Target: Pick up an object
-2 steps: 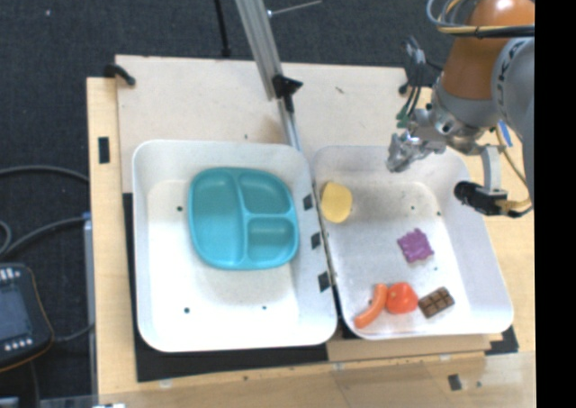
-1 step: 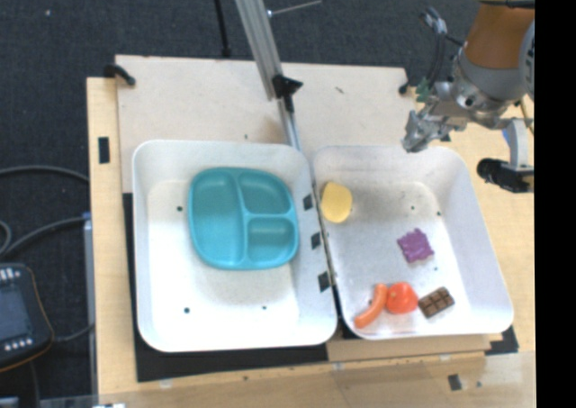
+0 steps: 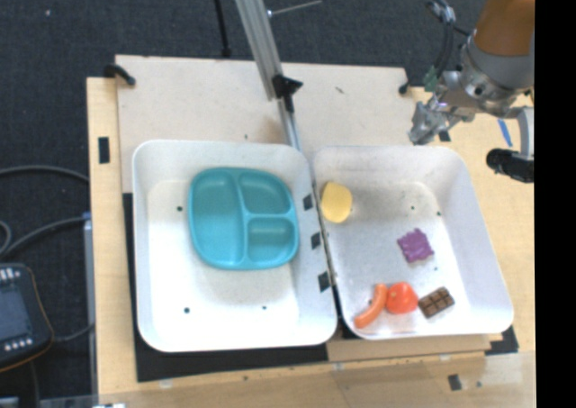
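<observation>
A wooden bench (image 3: 189,95) bears two white bins (image 3: 153,244) side by side.

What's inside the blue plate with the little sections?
The blue plate in the left bin has nothing showing in its three sections. The bin floor underneath it is covered.

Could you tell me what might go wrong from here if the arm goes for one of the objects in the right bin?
1. The orange piece and brown block lie close together near the right bin's front wall, so a grasp may nudge the neighbour or hit the wall.
2. The yellow object sits beside the divider, leaving little finger room.
3. The gripper hangs beyond the bin's far rim and could clip it on descending.
</observation>
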`<state>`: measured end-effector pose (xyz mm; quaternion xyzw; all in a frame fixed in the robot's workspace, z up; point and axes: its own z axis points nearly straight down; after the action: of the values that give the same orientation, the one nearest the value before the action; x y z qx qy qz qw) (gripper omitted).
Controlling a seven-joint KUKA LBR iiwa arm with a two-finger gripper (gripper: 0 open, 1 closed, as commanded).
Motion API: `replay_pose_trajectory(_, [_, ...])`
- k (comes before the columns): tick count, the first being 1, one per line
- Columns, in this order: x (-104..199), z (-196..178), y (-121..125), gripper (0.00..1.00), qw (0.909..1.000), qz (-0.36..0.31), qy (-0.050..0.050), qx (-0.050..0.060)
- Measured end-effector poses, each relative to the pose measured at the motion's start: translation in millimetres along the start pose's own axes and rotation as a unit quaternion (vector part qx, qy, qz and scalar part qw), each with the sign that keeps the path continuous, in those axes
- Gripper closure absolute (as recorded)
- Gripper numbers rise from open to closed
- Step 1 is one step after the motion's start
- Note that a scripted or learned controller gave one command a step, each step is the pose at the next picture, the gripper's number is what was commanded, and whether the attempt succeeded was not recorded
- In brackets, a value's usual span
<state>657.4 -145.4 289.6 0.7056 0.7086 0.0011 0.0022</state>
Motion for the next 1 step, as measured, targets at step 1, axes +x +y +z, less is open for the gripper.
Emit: replay_pose_trajectory(1, [41.3,8.1,-2.5,1.0,1.0,0.0,0.001,0.002])
